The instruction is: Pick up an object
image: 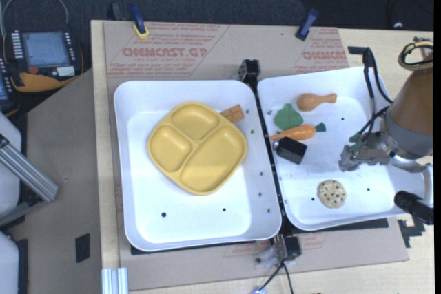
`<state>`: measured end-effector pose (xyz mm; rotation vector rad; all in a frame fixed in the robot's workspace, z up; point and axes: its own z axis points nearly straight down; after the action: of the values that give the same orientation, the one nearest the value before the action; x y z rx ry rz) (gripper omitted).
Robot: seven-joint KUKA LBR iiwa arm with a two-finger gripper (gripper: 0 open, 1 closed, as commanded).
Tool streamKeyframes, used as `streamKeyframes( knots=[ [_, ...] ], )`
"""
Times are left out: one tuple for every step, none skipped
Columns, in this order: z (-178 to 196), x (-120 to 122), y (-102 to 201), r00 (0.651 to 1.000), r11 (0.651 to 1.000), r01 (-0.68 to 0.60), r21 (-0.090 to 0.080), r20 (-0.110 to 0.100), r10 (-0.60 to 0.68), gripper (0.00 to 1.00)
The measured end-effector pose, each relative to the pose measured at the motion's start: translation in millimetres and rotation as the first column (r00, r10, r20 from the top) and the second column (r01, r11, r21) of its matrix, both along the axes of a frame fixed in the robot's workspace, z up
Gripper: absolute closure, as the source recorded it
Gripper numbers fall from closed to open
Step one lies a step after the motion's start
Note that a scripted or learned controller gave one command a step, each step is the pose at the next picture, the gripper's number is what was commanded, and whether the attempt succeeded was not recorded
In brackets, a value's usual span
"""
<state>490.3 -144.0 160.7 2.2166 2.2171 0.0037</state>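
Observation:
The right bin [358, 213] holds a chicken drumstick [315, 101], a green leafy piece [288, 116], an orange carrot [298, 132], a black block [290, 150] and a round cookie [331, 193]. My gripper [353, 158] hangs over the right half of this bin, right of the black block and above the cookie. Nothing shows between its fingers. The left bin [138, 217] carries a yellow divided plate [198, 147] with a small brown piece [233, 113] at its upper right edge.
A black divider [265, 148] runs between the two bins. Black cables [371, 89] trail from the arm over the right bin's far side. A teach pendant [43, 55] sits off the bench at the far left.

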Motion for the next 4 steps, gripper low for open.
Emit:
streamKeyframes(
  knots=[
    [62.0, -1.0, 5.4, 1.000, 1.000, -0.002, 0.000, 0.002, 0.002, 1.00],
    [66.6, -0.3, 5.4, 1.000, 1.000, -0.001, 0.001, -0.003, 0.001, 1.00],
    [56.2, 10.1, 62.1, 1.000, 1.000, -0.006, 0.005, -0.008, 0.006, 1.00],
    [59.1, 30.8, 110.5, 1.000, 1.000, -0.003, 0.004, -0.004, 0.003, 1.00]
  ],
)
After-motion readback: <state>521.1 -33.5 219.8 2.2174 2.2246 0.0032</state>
